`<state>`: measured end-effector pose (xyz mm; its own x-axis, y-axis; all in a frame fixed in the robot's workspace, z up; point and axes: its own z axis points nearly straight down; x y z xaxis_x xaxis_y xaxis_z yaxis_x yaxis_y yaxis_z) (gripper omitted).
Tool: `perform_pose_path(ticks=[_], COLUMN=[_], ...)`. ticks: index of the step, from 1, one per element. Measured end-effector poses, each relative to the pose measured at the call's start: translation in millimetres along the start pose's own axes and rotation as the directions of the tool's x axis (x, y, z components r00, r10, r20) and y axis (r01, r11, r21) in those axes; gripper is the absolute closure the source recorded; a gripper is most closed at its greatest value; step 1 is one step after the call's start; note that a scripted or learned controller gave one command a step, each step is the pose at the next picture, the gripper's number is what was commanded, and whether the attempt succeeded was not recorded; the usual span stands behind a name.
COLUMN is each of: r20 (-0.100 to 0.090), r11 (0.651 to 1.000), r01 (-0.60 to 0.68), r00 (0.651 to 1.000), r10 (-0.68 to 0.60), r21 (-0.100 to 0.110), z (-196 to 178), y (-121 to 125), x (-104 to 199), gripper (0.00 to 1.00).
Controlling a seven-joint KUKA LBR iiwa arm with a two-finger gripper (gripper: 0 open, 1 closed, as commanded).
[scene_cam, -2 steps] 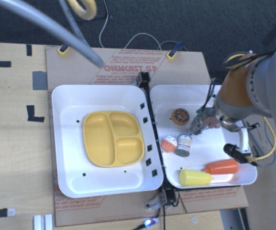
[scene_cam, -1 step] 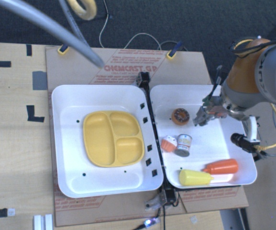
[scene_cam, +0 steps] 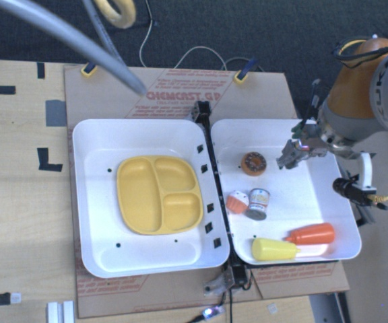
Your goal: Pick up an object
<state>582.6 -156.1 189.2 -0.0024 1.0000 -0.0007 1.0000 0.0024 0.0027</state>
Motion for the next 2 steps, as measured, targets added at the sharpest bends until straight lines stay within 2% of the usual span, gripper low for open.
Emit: perform_pose_path(ticks=[1,2], r20=[0.001,-0.001], r11=[1.000,1.000], r01=[-0.001,0.003], r00=[1.000,1.000], r10=[0.001,-0.003], r21=[-0.001,0.004], z=[-48,-37], y=[2,5], x=[-9,43], gripper=[1.00,1.00])
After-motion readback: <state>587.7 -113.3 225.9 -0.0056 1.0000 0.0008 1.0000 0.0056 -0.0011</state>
